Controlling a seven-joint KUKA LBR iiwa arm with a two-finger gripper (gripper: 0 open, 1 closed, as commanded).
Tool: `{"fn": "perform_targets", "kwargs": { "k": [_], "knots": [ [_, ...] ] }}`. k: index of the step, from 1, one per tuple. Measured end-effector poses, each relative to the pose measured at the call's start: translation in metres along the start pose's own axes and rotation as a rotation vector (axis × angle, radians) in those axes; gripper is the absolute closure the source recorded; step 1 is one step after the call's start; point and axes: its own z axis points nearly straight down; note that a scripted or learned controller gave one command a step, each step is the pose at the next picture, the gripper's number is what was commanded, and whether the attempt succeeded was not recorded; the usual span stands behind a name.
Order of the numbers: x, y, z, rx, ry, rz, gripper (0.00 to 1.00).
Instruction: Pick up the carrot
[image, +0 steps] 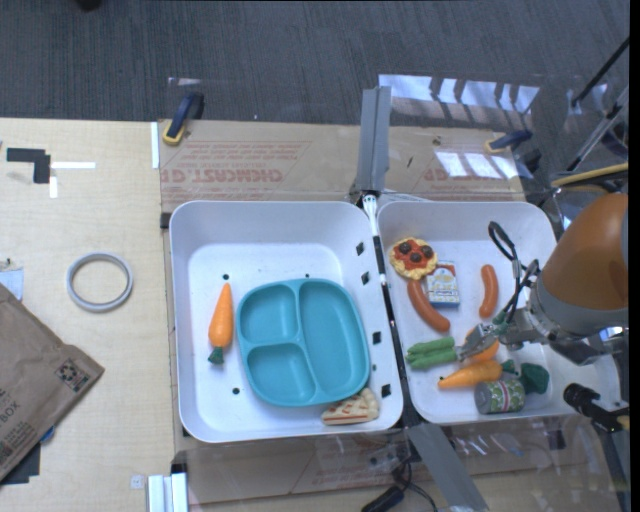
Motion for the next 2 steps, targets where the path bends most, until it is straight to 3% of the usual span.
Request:
{"fn": "perform_targets", "kwargs": {
  "k": [1, 2],
  "knots": [
    [-0.001, 0.0, -0.009, 0.0, 0.0, 0.003, 1.0],
    [0.055, 0.044, -0.1, -0.002, -0.002, 0.309, 1.0]
  ]
}}
